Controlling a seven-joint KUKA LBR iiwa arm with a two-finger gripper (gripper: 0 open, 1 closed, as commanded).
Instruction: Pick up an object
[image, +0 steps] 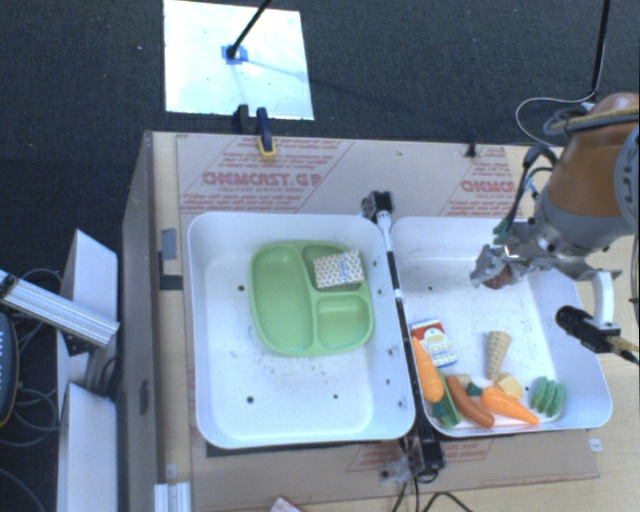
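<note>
My gripper (496, 266) hangs over the upper part of the right bin (450, 262), near its far wall. A small reddish-brown thing (497, 281) shows right at its tip, and I cannot tell whether it is gripped. Toy food lies along the bin's near side: a small carton with a red top (433, 342), an orange carrot (427, 375), a second carrot (505, 403), a waffle cone (497, 352), a yellow cheese piece (512, 385) and a green pea pod (546, 396).
The left bin (225, 300) holds a green divided plate (290, 320) with a patterned square biscuit (337, 269) in its far right compartment. A black clamp rail (397, 300) runs between the bins. The arm's grey and orange wrist (590, 190) looms over the right edge.
</note>
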